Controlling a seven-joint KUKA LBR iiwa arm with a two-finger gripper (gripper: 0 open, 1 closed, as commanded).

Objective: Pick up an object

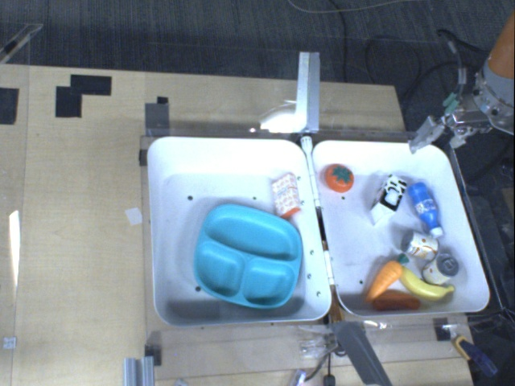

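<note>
camera view: hand (438,131) over right bin's (354,240) far corner, apparently holding nothing.

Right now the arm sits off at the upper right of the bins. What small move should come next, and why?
Probably swing the tool inward and down over the right bin, toward the blue bottle. The tool hovers by that bin's upper right corner, above the rim and apart from every object. The bottle lies closest to it, with bare floor on its right side, while the carrot and banana crowd together.
</note>
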